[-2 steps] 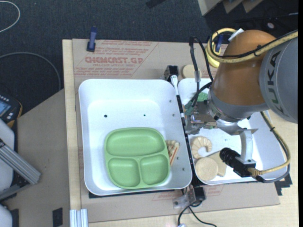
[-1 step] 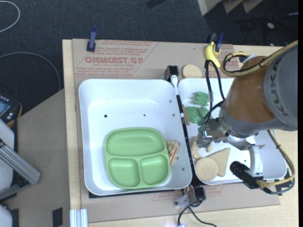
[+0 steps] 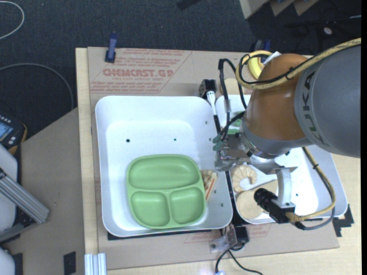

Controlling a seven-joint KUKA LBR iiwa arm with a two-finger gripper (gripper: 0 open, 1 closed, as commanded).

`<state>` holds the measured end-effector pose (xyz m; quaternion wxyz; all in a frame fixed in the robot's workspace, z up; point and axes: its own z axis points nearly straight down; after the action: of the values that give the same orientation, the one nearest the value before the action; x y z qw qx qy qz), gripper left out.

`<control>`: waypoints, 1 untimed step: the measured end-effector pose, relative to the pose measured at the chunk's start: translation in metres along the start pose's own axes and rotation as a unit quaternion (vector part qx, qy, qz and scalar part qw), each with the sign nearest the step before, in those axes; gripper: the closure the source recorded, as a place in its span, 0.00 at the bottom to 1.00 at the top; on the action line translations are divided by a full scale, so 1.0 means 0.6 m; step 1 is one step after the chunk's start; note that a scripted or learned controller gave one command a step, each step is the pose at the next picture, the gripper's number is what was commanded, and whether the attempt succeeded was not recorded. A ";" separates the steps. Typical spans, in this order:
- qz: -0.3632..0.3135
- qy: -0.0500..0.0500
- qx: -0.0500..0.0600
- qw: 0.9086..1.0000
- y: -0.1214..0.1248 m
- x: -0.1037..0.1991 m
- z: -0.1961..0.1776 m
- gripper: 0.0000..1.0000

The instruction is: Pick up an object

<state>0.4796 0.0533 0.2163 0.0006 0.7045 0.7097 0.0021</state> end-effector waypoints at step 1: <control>0.002 0.001 -0.009 1.000 0.003 0.020 -0.429 1.00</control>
<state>0.4806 0.0649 0.4738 0.0062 0.7056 0.7085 0.0092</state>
